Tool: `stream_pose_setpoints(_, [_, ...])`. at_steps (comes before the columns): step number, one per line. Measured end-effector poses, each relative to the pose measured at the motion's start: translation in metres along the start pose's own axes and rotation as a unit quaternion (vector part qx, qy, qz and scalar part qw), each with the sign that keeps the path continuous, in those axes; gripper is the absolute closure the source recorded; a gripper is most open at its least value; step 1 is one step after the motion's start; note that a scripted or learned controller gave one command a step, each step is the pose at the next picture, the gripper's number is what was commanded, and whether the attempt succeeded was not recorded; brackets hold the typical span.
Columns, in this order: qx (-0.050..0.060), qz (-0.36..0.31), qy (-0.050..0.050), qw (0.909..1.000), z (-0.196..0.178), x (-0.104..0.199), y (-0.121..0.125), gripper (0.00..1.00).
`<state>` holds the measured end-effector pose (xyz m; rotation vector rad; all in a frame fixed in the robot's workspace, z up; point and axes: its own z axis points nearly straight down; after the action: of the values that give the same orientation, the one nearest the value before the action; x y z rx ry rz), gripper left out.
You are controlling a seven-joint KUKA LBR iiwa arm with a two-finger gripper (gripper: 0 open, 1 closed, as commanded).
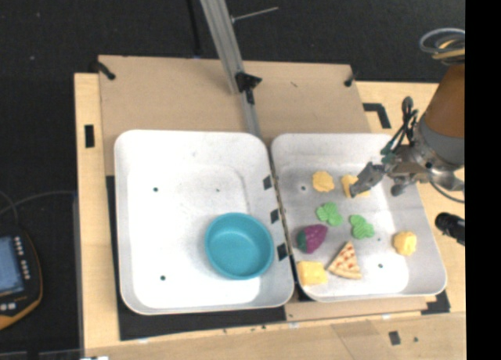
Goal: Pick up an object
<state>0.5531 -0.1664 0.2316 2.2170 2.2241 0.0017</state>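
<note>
Yellow block (311, 273) lowest; end effector (362, 186) touches small yellow piece (349, 185).

I read both white bins (156, 163) as smooth matt plastic, lightly speckled. The teal bowl (239, 245) looks like smooth plastic with a soft sheen. The bench (90, 194) shows pale matt wood, with a brown cardboard-like sheet (172, 92) along its far edge. The slanted pole (223, 30) looks like brushed metal.
</note>
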Motion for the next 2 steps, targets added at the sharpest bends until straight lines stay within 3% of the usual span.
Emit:
stream_pose_setpoints(1, [0.0, 0.001, 0.0, 1.0, 0.0, 0.0, 0.0, 0.0])
stream_pose_setpoints(2, [0.002, 0.001, 0.0, 1.0, 0.052, 0.003, 0.009, 0.0])
